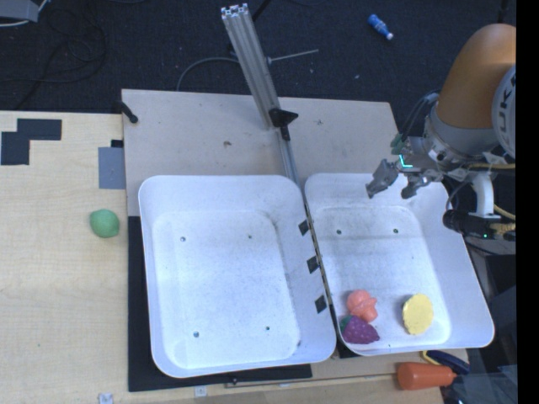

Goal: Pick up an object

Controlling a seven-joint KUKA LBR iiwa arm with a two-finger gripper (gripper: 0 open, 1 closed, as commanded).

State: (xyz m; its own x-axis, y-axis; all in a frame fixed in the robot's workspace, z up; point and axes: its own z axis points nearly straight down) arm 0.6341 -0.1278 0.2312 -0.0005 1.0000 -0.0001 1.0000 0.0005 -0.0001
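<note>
Near the right bin's [455, 310] front edge: orange [361, 302], purple [361, 331], yellow [418, 314] toys.

The arm [478, 78] is bulky and rounded, with a glossy orange band over a pale grey casing that carries dark lettering at its edge. Below sits a dark grey wrist block with a small teal light. The gripper [394, 182] has two short grey fingers [380, 179]. Black cables loop beside the wrist, near a white fitting

A robotics lab: white bins [223, 194] on a bench, an aluminium strut [253, 61], loose floor cables [76, 40].
</note>
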